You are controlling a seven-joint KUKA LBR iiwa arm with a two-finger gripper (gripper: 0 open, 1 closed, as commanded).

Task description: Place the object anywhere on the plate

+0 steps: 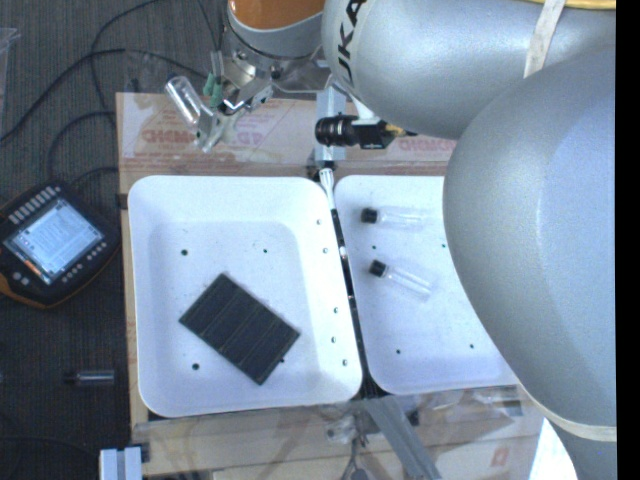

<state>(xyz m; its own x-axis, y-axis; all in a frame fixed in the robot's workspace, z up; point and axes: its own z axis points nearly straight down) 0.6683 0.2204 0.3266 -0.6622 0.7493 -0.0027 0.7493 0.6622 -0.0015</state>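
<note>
Vial [183,98], clear and capless, sits clamped between the fingers of the hand [212,108], raised above the worktop beyond the left bin [150,268], presumably for carrying. Dark ribbed plate [240,328] lies flat in that bin, the likely target. Two capped vials [400,276] rest in the right bin [420,358].

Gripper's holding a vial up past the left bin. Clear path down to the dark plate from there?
Probably yes. The gripper holds a clear vial above the bench beyond the left bin. The dark plate lies flat in that bin with nothing on it or over it; both other vials lie in the right bin.
</note>
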